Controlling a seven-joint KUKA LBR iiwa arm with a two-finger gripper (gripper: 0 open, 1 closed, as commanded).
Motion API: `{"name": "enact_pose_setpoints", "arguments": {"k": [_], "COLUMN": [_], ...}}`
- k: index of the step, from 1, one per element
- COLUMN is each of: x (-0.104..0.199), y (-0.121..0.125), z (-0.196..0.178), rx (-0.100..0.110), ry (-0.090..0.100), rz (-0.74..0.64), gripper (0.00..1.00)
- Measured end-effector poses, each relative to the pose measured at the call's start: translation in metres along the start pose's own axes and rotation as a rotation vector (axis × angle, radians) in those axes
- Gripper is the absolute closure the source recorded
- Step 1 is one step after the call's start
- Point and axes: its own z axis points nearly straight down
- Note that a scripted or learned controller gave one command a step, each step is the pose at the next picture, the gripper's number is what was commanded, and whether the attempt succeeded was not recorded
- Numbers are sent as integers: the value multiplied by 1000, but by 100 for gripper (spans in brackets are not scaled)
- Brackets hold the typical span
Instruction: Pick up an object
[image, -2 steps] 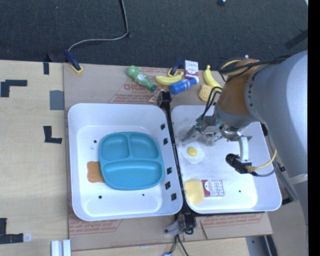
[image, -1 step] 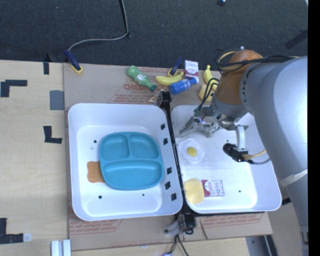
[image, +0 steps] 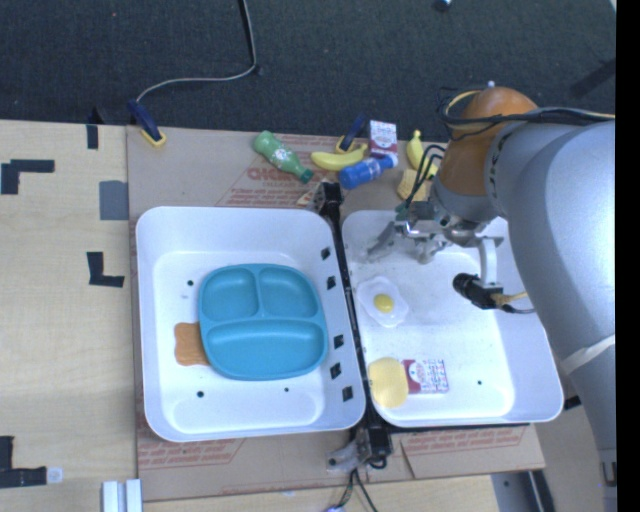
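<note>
fried egg toy (image: 383, 302) sits in the right bin (image: 520, 385), left-centre. gripper (image: 402, 238) hovers above its far end, fingers spread, holding nothing. approach step; next, drop over the egg.

Two bins sit side by side on the bench, touching along their inner walls. In the left bin (image: 160, 300) a divided plate (image: 263, 320) lies at the middle, with a toast slice (image: 187, 345) tucked under its left edge. In the right bin (image: 520, 380) a fried egg (image: 383, 303) lies near the left wall; nearer, a round piece (image: 387, 381) touches a small carton (image: 428, 376) to its right. The gripper (image: 400, 240) hangs over that bin's far left part. Beyond the bins lie a bottle (image: 280, 156), a banana (image: 337, 158) and other small items.
</note>
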Motion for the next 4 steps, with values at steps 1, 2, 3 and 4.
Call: {"name": "enact_pose_setpoints", "arguments": {"k": [1,2,3,4], "x": [16,9,19,11], "y": [0,-1,-1,0], "z": [0,0,0,0], "rx": [2,1,2,2], "ry": [-1,-1,-2,-2], "rz": [1,0,1,0], "gripper": [0,0,0,0]}}
